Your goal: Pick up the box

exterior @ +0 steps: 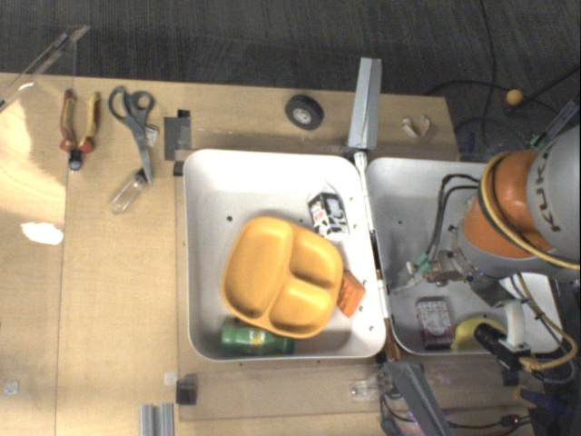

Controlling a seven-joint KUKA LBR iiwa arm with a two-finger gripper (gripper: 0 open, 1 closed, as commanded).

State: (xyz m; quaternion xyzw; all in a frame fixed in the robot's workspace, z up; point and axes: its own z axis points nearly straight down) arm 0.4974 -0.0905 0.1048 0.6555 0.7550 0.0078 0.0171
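Box [433,322], small, purplish-grey and printed on top, lies flat in the right-hand shallow white bin [399,189], well to the right of the yellow divided plastic plate [282,275] and across the wall between the two bins from it. Just right of the box sits a rounded yellow object [466,331], nearly touching it; which of the small items counts as the box is my reading, since a small orange carton [350,294] also pokes out from the plate's right edge. The two-finger gripper [442,272] hangs above the box, slightly nearer the top of the view, farther right than the plate. Whether it is closed or released cannot be told, as the wrist and cables hide it, and nothing is seen in its grasp. To do this step well, I would centre it over the box, turn the wrist so it closes across the shorter sides, stay clear of the yellow object, and descend straight.
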